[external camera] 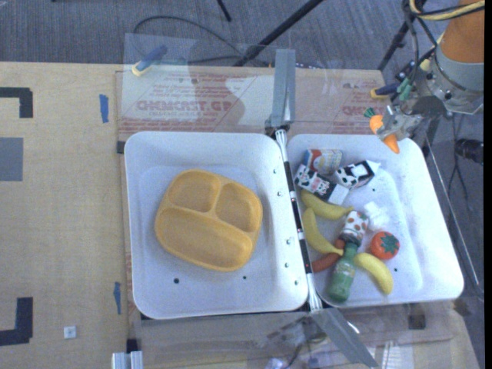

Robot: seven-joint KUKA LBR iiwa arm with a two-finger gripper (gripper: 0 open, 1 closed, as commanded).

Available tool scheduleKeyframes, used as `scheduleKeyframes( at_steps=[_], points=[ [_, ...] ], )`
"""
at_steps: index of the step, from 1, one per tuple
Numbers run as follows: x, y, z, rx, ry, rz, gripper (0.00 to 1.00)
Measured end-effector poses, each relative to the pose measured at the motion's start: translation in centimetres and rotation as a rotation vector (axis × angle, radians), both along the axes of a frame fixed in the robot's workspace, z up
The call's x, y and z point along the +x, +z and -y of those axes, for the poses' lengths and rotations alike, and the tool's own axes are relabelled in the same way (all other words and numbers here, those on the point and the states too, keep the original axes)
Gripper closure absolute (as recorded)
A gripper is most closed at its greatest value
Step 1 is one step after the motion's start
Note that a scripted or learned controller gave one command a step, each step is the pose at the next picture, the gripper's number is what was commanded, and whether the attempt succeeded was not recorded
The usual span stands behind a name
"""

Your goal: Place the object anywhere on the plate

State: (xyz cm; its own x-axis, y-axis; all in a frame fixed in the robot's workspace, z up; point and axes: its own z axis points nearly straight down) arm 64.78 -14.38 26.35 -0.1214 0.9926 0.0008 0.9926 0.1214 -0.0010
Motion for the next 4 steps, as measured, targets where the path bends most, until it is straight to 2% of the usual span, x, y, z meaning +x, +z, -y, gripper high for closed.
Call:
scheduleKeyframes(
  at_steps=[1,2,3,4],
  points=[
    [-2.2,-1.9,-6.6,0.0,-0.037,0.0,1.0],
    [-4.5,-6.5,-16.3,0.0,-0.034,-0.001,1.0],
    [-6.5,-7.9,-21.8,0.0,0.153,-0.002,1.0],
    [-7.6,-5.9,-22.0,0.0,0.207,0.002,1.0]
  ],
)
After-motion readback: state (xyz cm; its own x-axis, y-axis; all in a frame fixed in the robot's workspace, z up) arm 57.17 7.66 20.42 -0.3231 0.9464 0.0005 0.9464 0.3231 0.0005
